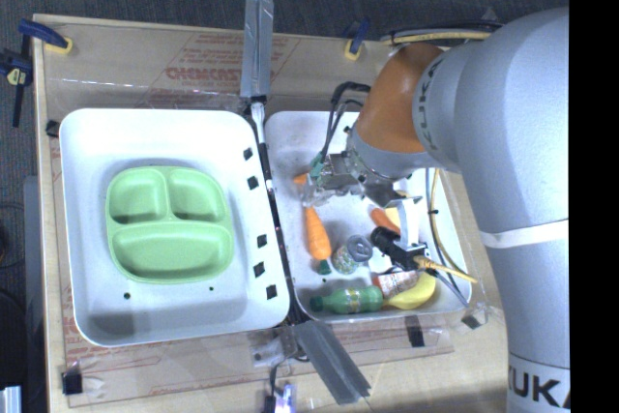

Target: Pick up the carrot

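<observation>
Pale green catches your eye first: a divided plate (172, 225) sits in the left bin (82, 145), at about nine o'clock from the middle of the table (145, 63). Leave it out of your plan; nothing there concerns the task.

Move your eye right across the divider to the right bin (285, 135). The carrot (316, 234) lies near that bin's left wall, roughly at the bin's centre-left, its length running from twelve to six o'clock with the broad end at the bottom. A second orange scrap (301, 179) shows just at eleven o'clock from it, so don't mistake that for the target. At four o'clock from the carrot, just beside it, stands a small jar with a grey lid (354, 252). At six o'clock lies a green bottle (350, 299), and further round at five o'clock a banana (414, 293).

The pincer (329, 179) hangs above the carrot's top end, at about one o'clock from it. You cannot tell from this slanted view whether it is apart or together, and nothing is seen clamped in it.

To do this step well, I judge you should centre over the carrot's mid-length and close across its narrow width, from nine to three o'clock. Come down straight, since the jar crowds the right side and could get nudged.
</observation>
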`<action>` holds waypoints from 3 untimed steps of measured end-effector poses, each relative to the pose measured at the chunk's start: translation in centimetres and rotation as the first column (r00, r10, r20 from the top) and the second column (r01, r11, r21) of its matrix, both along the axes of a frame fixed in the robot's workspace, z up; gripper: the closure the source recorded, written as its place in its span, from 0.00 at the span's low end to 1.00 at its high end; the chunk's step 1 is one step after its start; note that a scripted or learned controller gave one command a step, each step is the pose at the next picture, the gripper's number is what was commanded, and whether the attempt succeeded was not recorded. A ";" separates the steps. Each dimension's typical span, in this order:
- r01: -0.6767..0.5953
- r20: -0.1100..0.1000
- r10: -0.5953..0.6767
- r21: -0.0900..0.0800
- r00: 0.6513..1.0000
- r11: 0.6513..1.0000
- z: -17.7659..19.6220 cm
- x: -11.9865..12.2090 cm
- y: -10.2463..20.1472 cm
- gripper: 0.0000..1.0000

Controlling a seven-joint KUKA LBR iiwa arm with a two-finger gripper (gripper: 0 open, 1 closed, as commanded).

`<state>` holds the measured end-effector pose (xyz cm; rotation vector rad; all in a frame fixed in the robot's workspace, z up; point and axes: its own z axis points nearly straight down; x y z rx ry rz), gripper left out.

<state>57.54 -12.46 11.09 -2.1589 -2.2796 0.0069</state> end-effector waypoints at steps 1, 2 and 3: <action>0.049 -0.001 -0.049 0.003 0.999 0.999 1.0 -2.0 -0.4 1.00; -0.054 0.000 0.054 0.004 0.999 0.999 3.9 -4.4 -0.8 1.00; 0.017 0.002 -0.017 0.003 1.000 1.000 10.2 -9.3 2.5 1.00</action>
